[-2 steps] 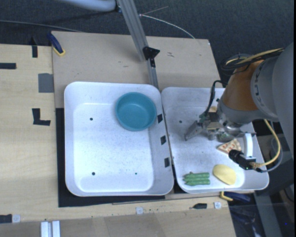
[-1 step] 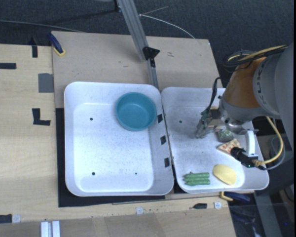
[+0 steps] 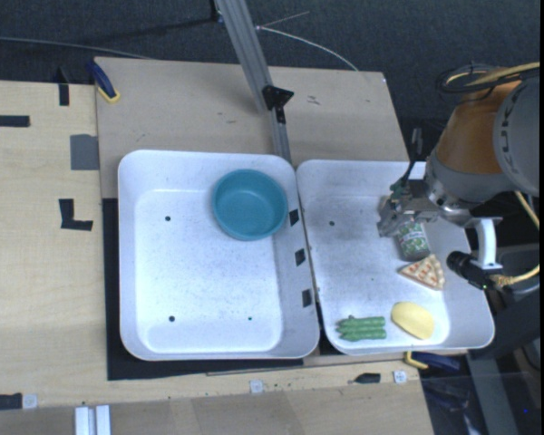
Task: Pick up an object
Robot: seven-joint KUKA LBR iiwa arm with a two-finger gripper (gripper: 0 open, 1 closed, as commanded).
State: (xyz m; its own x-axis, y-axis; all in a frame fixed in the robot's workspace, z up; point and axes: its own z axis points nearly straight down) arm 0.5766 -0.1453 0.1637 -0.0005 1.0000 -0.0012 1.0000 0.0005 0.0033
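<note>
Right now the end effector (image 3: 401,214) is hanging over the right bin (image 3: 344,243), near its right wall, with the arm (image 3: 476,148) reaching in from the right. A small greenish can (image 3: 413,239) is sitting directly under and just near-right of the end effector, touching it or nearly so. Whether the tool is open, closed or gripping that can I cannot tell; the can is blurred and the metal parts are hiding the contact.

Likely target, as a judgement: the can, since it is lying closest, just toward the near side from the tool. Its long axis seems to be running far-to-near with a slight lean, but that is hard to read at this size.

Other candidates are lying further toward the near edge:
- a pizza slice (image 3: 423,273) is resting just near of the can, close beside it, point facing left
- a yellow lemon (image 3: 412,320) is sitting near the near-right corner
- green beans (image 3: 361,328) are lying left of the lemon, long axis running left-right, apart from it

The left bin (image 3: 163,270) is holding a blue bowl (image 3: 248,204) at its far-right part, well apart from the tool, across the divide between bins.

So the coming move is probably turning on a short drop or close onto the can, not a sideways reach. Both bins are sitting on the bench (image 3: 36,243).
</note>
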